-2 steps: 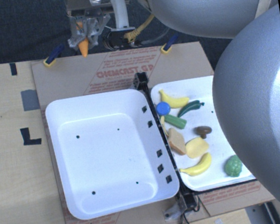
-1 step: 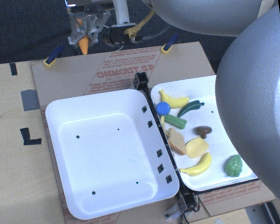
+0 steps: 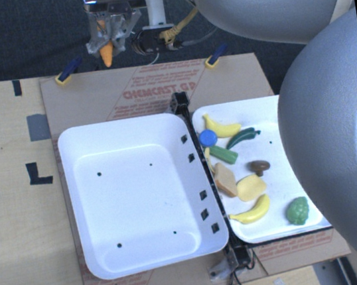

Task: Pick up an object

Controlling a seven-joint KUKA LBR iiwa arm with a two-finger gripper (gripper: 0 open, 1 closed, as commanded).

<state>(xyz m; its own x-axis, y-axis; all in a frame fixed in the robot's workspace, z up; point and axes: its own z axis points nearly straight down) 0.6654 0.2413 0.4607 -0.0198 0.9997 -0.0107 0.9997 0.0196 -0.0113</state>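
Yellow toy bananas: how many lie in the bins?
2. One yellow toy banana lies at the right bin's far end, another near its front edge. The arm covers part of that bin, so more may be hidden.

A pale wood bench (image 3: 16,218) with black tape marks (image 3: 36,174) carries a brown cardboard sheet (image 3: 157,91), clipped at 12 o'clock by blue-and-yellow clamps (image 3: 68,71). Dark floor (image 3: 7,38) lies beyond.

Red print reading "CHEMCAST GP", seen upside down, stands on the brown cardboard sheet (image 3: 156,88) under the bins.
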